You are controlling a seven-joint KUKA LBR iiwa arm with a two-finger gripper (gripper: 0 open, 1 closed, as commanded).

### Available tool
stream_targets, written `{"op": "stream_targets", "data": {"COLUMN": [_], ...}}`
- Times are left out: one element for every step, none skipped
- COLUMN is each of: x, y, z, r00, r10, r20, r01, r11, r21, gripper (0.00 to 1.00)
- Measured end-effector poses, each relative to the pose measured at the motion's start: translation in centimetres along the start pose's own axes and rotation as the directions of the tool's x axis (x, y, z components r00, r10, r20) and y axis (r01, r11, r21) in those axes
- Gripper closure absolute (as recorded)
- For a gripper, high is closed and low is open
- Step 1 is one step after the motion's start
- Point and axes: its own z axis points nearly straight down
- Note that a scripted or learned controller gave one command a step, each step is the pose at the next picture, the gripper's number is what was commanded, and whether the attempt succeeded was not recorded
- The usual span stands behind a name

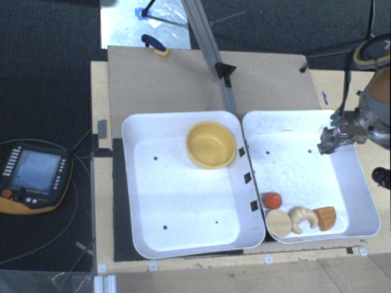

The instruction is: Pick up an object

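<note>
The gripper (327,142) hangs over the right bin (305,163); whether it is released or clenched, I cannot tell. Still the approach step. Next, likely descend toward the croissant (302,217) at this bin's near edge.

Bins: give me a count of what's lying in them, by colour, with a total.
Yellow: 1, the bowl in the left bin
Red: 1, the ball in the right bin
Cream: 2, the disc and the curved piece beside it
Orange: 1, the wedge
Total: 5
</note>
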Motion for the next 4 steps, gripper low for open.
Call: {"op": "stream_targets", "data": {"x": [4.1, 9.2, 13.6, 19.4], "y": [1.3, 3.0, 6.1, 8.2], "z": [0.4, 2.3, 2.9, 3.7], "r00": [1.000, 1.000, 1.000, 1.000], "r10": [-0.003, -0.004, -0.003, -0.005], "r20": [-0.001, -0.001, 0.000, -0.002], "r01": [0.003, 0.004, 0.003, 0.005], "r11": [1.000, 1.000, 1.000, 1.000], "r21": [0.001, 0.003, 0.002, 0.002], "gripper": [1.00, 1.00, 1.00, 1.00]}}
